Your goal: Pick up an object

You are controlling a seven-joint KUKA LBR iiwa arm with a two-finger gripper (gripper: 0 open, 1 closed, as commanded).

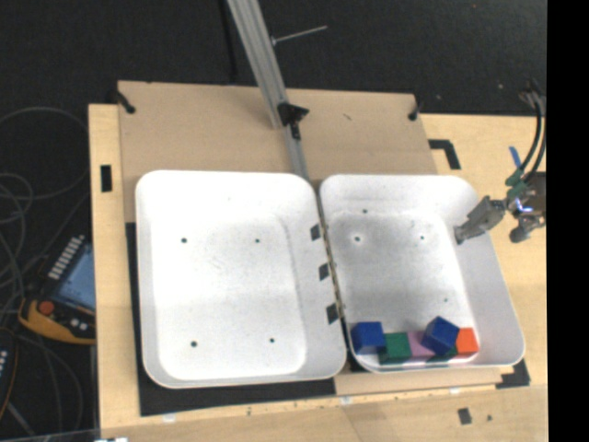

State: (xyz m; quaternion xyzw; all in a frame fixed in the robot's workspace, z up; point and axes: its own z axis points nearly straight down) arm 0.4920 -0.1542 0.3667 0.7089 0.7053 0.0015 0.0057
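Observation:
Several small blocks lie along the front wall of the right bin (405,247): a blue cube (368,335), a green block (397,346), a pink piece (421,345), a second blue cube (442,334) and an orange block (467,341). My gripper (500,225) hangs over the right bin's far right rim, well behind the blocks. Its two fingers (477,219) are spread apart, open, with nothing between them.
The left bin (221,274) sits beside the right one, joined by small black clips. A slanted metal rail (267,72) rises behind the bins. A teach pendant (64,293) and cables lie off the bench at the left.

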